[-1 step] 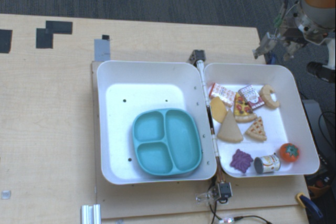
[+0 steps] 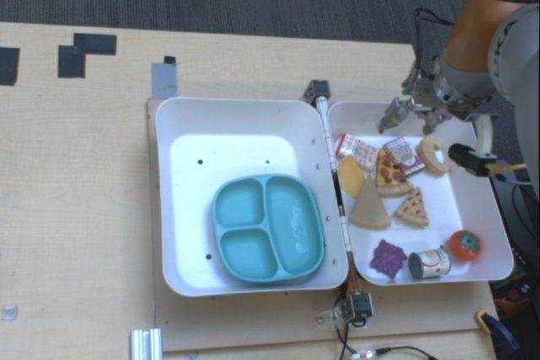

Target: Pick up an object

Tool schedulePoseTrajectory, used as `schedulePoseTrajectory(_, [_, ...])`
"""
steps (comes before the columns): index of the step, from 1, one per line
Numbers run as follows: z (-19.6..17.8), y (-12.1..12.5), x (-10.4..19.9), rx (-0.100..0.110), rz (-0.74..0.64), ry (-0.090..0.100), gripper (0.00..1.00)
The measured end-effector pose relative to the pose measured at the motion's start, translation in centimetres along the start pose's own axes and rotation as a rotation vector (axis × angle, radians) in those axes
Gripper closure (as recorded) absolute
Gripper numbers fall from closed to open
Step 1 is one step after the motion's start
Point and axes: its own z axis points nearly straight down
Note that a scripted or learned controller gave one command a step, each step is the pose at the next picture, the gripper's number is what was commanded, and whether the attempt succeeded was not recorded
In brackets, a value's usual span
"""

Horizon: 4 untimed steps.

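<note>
When read from the left, starts harmlessly enough: left bin (image 2: 181, 181) on the worktop (image 2: 76, 181), carrying a teal divided plate (image 2: 268, 225), too broad and flat to pinch and likely just to skate if caught at its rim. Past the shared wall, gets riskier at once in the right bin (image 2: 489, 219), home to every pickable thing. Nearest that wall, a red-and-white packet (image 2: 359, 151) above a yellow piece (image 2: 350, 176) and a tan wedge (image 2: 369, 209): thin, low, apt to be pressed flat instead of lifted, or shoved against the wall. Next, a pizza slice (image 2: 390, 170) overlapped by a small packet (image 2: 402, 152), so closing there could grab two things or flick one aside. Lower down, purple grapes (image 2: 388, 258), well apart from that pile and probably the safer pick. Above the bin's far edge, the pincer (image 2: 405, 126), spread apart with nothing between, hanging over the rim rather than any toy; dropping straight down could strike the wall. Further right, a ring-shaped pastry (image 2: 434, 154), a second pizza slice (image 2: 412, 209), a can (image 2: 429, 264) on its side and a tomato (image 2: 464, 244), both round and prone to roll out of a closing grip.
</note>
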Motion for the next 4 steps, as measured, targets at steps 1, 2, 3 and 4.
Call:
schedulePoseTrajectory(1, [4.0, -3.0, 0.6, -0.012, -0.001, -0.003, 0.00])
schedulePoseTrajectory(2, [2.8, -2.8, 0.6, -0.019, -0.004, -0.004, 1.00])
schedulePoseTrajectory(3, [2.8, -2.8, 0.6, -0.018, -0.004, -0.004, 0.00])
schedulePoseTrajectory(4, [5.1, -9.2, 3.5, -0.020, 0.000, -0.007, 0.00])
